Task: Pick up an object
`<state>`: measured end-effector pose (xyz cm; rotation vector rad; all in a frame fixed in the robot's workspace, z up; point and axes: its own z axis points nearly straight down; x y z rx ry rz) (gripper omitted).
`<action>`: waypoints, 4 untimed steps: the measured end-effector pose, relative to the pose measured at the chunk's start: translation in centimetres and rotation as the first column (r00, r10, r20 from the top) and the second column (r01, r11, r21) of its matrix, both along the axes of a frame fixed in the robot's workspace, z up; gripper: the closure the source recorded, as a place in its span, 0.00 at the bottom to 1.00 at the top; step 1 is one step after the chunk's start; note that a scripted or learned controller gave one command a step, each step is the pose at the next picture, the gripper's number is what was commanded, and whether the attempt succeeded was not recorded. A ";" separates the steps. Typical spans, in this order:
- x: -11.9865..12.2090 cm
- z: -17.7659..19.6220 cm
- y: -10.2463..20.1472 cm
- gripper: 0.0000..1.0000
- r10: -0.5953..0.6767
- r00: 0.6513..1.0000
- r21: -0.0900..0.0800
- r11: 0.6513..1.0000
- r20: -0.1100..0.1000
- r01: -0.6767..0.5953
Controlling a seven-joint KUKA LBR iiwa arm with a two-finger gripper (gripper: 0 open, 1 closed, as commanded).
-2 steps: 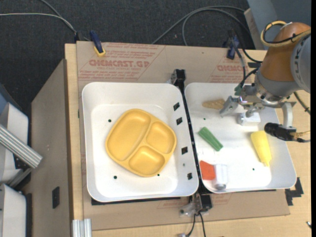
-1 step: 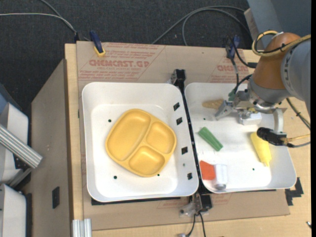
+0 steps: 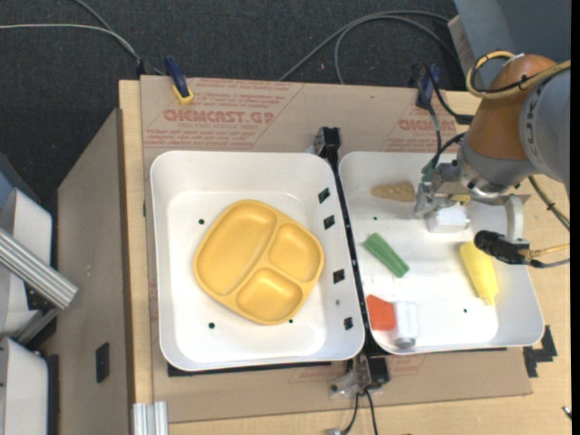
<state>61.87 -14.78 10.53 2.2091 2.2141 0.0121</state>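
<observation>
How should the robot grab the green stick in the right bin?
Grip the green stick across its narrow middle, coming straight down from above. It lies flat and slanted on the right bin floor with bare space around it, so the fingers would likely fit either side.

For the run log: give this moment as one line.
gripper: low in right bin, beside tan piece | untouched: green block, banana | left bin: yellow tray

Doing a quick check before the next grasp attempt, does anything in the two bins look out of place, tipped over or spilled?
Nothing stands out. The yellow divided plate lies flat in the left bin. In the right bin, the green piece, yellow piece, tan piece and orange-and-white item lie apart from one another.
</observation>
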 end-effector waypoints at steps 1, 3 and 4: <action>0.9 5.7 0.8 1.00 0.000 1.000 0.003 1.000 -0.008 0.000; 0.6 12.5 0.4 1.00 -0.001 1.000 0.004 1.000 -0.013 0.001; -0.1 13.1 5.4 1.00 0.004 1.000 0.007 1.000 -0.017 -0.003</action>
